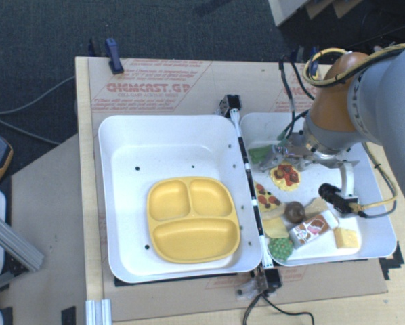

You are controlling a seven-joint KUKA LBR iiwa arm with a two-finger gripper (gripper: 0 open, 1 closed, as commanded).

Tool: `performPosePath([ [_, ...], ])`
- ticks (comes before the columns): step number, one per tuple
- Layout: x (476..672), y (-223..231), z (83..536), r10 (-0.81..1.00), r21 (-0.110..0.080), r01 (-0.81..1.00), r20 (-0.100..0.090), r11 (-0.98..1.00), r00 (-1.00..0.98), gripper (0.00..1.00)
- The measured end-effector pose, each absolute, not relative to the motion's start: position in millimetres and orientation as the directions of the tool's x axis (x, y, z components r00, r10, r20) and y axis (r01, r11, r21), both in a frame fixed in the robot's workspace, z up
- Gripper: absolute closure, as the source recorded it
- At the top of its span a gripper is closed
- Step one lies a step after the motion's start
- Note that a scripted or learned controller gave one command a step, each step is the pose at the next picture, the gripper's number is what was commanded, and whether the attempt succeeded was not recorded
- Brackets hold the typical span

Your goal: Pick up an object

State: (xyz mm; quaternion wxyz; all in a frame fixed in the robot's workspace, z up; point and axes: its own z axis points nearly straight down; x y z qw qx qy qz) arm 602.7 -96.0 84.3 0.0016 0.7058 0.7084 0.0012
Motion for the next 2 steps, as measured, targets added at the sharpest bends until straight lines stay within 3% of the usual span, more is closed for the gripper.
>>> performPosePath([
  [1, 602.1, -96.7, 96.8, 1.0, 0.006, 1.0, -0.001, 0.002, -0.002, 1.0],
  [2, 521.2, -43.9, 189.3, 1.0, -0.001, 1.0, 0.003, 0.003, -0.003, 1.0],
])
